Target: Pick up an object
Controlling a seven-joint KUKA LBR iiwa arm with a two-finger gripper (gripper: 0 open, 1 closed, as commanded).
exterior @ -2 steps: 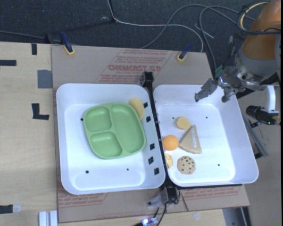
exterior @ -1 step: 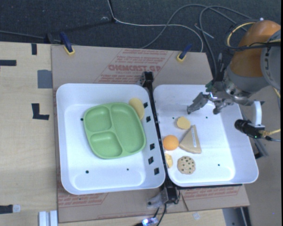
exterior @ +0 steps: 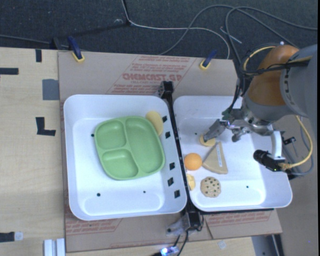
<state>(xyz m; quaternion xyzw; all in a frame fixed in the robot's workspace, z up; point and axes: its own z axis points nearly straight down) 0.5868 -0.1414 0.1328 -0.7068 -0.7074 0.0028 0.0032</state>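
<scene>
In the right bin [exterior: 256, 193] lie an orange ball [exterior: 192, 161], a tan wedge-shaped slice [exterior: 217, 159], a round chocolate-chip cookie [exterior: 210, 186], a small yellow piece [exterior: 191, 182] by the divider, and a small yellow item [exterior: 207, 140] near the bin's middle. My gripper [exterior: 224, 130] is low in the right bin, open, with one finger [exterior: 213, 132] reaching to the small yellow item and the other finger [exterior: 239, 134] to its right. Nothing shows between the fingers.
The left bin [exterior: 80, 143] holds a green divided plate [exterior: 129, 147] and a pale yellow item [exterior: 155, 121] at the plate's upper right. The arm with its orange band [exterior: 269, 84] comes in from the right. Cables lie behind the bins.
</scene>
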